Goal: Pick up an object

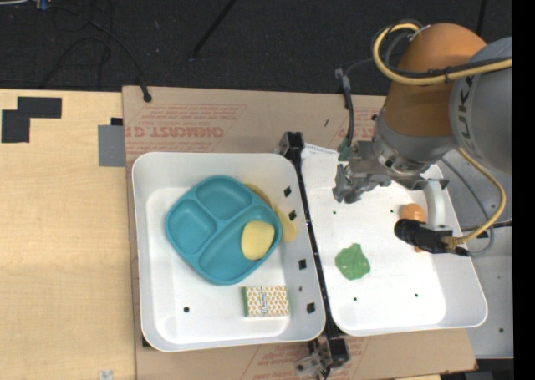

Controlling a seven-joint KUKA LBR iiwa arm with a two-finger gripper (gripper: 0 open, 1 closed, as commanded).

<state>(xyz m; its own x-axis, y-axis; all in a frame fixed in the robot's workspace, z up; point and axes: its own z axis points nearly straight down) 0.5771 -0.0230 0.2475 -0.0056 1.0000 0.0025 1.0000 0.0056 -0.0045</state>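
Note:
My gripper [345, 190] hangs over the upper left part of the right bin [451, 307], close to the divider between the bins. Nothing shows beneath it but bare white floor. A crumpled green object [353, 261] lies in the right bin, below the gripper and apart from it. A small orange object [410, 212] sits further right, partly hidden by the robot's bracket. In the left bin [150, 303] a teal divided plate [209, 224] carries a pale yellow lump [258, 239].
A small patterned block [266, 301] lies near the left bin's front edge. A yellow piece [288, 224] peeks out from under the plate's right side. Brown cardboard [192, 124] lies behind the bins. The arm's bulk overhangs the right bin's upper right.

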